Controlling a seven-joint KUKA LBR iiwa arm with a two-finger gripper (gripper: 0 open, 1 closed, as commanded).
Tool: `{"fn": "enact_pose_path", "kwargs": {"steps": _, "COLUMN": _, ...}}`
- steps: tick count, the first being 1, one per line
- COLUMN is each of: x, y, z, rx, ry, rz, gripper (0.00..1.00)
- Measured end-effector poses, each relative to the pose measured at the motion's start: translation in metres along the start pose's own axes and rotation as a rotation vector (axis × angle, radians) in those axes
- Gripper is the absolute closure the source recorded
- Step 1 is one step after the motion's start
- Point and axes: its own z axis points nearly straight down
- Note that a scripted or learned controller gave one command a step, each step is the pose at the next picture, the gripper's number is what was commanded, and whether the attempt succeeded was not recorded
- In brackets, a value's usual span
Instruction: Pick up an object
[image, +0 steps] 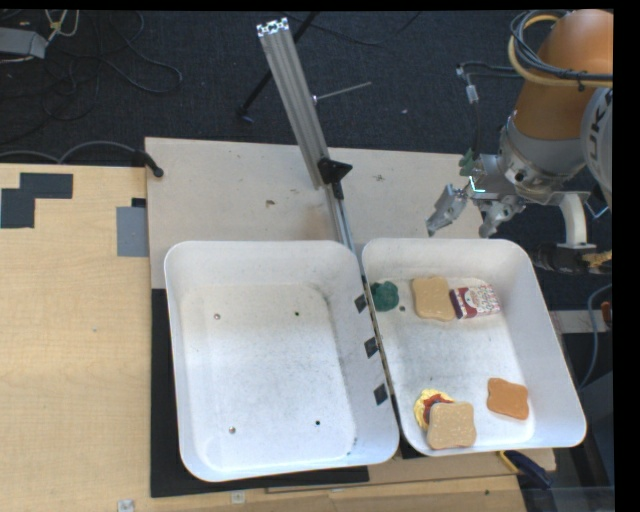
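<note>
My gripper (468, 218) hangs above the far rim of the right bin (540, 300), its two fingers spread open with nothing between them. Below it in that bin lie a tan bread slice (432, 297) touching a red-and-white packet (475, 300), and a small dark green object (384, 294) by the divider. Nearer the front sit an orange block (508, 398), another bread slice (451, 425) and a red-and-yellow item (431, 403) partly under it.
The left bin (260, 360) lies beside the right one, with black clips along the shared rim. A slanted aluminium rail (300, 110) rises from the bench behind the bins. Cables trail on the dark floor beyond.
</note>
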Motion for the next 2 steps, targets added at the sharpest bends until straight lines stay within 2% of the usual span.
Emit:
{"fn": "enact_pose_path", "kwargs": {"steps": 1, "x": 0.000, "y": 0.001, "z": -0.003, "rx": -0.005, "ry": -0.001, "rz": -0.002, "gripper": 0.00}}
{"fn": "enact_pose_path", "kwargs": {"steps": 2, "x": -0.001, "y": 0.007, "z": 0.044, "rx": 0.000, "ry": -0.001, "rz": 0.000, "gripper": 0.00}}
